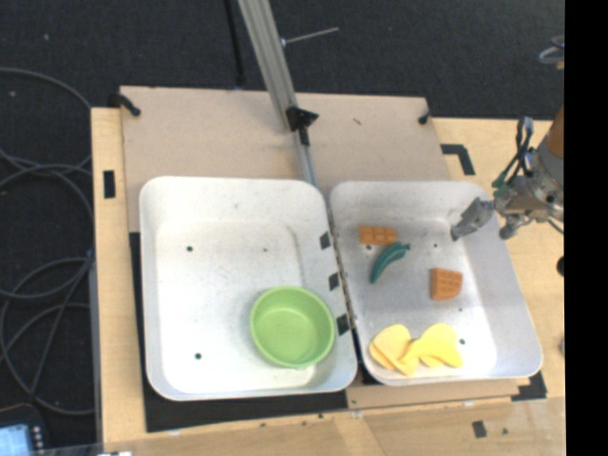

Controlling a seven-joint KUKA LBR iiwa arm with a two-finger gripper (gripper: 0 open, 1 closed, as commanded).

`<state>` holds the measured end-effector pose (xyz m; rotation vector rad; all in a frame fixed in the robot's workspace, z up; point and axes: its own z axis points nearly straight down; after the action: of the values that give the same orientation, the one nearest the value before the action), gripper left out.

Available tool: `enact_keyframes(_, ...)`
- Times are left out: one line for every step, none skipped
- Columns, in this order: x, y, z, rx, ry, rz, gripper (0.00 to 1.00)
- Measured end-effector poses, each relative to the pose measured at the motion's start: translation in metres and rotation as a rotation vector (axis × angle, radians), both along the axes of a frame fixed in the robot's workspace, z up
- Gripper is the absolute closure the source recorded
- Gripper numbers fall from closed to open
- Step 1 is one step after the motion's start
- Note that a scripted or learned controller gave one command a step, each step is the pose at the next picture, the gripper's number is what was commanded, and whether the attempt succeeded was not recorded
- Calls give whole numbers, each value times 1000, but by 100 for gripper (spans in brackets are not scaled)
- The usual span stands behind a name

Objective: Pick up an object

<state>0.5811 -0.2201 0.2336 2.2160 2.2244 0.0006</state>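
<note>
The hand point(483, 218) hangs over the right bin's point(513, 350) top corner, and I cannot tell its grip, away from the bread point(446, 283) and pepper point(387, 259)

Two shallow white bins sit side by side on a pale wooden bench point(112, 283), the left bin point(218, 221) touching the right bin point(418, 207) along a shared edge with small black clips. A tan board point(199, 136) lies under their 12 o'clock sides. From the seam between the bins, a slanted aluminium strut point(262, 41) runs off toward 11 o'clock past a black clamp point(301, 119), while dark cables point(38, 255) loop over the black carpet point(95, 27) at 9 o'clock of the bench.
</note>
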Motion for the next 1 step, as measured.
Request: enact_keyframes(0, 0, 0, -1, 0, 0, 0)
